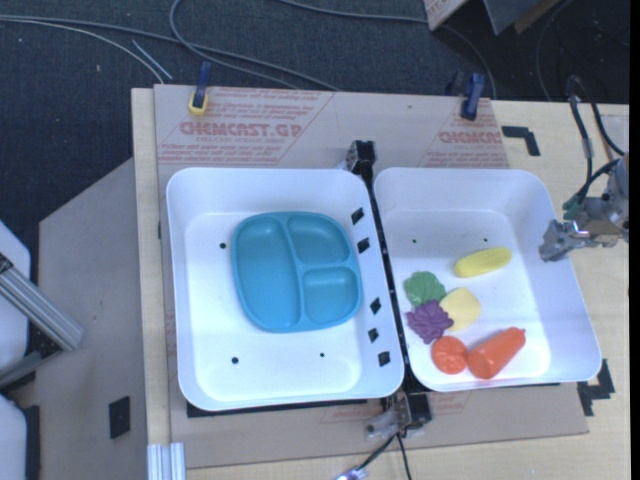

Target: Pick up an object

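place: robotics lab | cues: clamped board (300, 118), loose cables (250, 8), two white bins (190, 298), carpet floor (70, 88)

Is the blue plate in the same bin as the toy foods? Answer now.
No, the blue plate lies in the left bin; the toy foods are in the right bin.

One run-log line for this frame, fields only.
claw: over right bin's right rim, nothing visibly held | toys: six, right bin | blue tray: left bin | pick: not done
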Robot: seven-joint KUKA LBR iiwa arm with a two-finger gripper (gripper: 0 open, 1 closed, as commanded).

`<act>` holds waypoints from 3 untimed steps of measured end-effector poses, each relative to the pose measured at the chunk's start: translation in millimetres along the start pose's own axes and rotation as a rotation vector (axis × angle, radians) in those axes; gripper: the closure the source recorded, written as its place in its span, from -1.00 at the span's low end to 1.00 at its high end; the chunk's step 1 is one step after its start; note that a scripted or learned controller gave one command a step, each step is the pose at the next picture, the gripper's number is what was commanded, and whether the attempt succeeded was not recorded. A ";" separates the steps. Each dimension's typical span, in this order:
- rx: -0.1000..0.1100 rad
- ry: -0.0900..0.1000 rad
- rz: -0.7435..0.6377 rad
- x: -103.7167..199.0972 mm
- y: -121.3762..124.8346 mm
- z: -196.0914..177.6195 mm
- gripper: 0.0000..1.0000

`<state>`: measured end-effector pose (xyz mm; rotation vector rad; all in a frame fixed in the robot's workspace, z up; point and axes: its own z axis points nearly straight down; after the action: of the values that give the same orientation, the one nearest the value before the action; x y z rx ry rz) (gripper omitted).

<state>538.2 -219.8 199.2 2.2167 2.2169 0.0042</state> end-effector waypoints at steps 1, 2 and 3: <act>0.001 0.001 -0.002 3.0 -3.0 -45.4 1.00; 0.008 0.005 -0.005 46.3 -10.2 -46.9 1.00; 0.008 0.006 -0.006 93.4 -9.0 -50.2 1.00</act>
<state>528.9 -126.2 249.1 2.2169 2.2296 0.0019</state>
